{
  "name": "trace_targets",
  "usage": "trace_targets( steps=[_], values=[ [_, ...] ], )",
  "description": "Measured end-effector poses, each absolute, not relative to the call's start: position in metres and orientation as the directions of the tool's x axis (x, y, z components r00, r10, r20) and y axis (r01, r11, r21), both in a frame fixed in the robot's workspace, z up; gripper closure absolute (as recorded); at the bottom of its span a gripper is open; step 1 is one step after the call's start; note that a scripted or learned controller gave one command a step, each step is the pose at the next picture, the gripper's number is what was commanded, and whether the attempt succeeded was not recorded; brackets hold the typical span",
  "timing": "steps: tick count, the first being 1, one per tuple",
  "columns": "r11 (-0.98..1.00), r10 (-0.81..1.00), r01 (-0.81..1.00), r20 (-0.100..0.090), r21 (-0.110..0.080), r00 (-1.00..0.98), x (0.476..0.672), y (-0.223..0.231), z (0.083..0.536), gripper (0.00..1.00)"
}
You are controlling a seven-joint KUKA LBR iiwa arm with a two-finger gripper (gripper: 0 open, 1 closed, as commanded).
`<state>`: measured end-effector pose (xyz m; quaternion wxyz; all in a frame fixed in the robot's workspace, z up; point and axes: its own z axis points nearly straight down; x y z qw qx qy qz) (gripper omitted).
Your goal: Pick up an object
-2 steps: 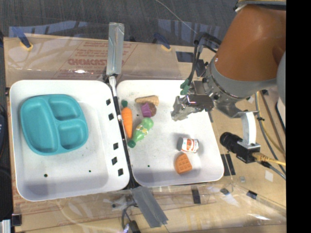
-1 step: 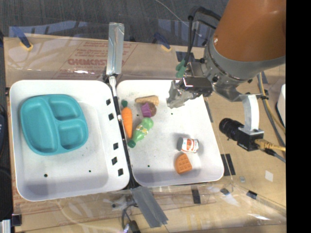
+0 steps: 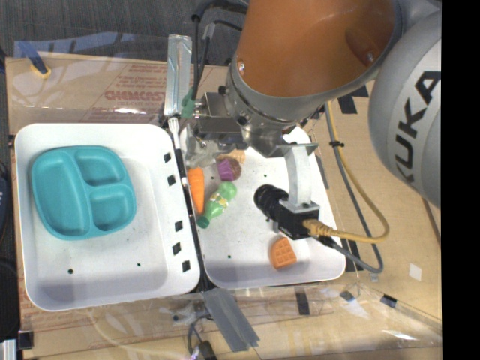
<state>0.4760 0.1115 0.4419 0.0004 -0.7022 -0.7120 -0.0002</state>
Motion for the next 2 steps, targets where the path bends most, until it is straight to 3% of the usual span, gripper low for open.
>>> trace_targets(
  steps=[2],
  values=[
    [0.003, 1.0, 1.0, -0.002, -0.003, -0.003, 0.477, -0.01, 0.442, 1.0]
  ],
)
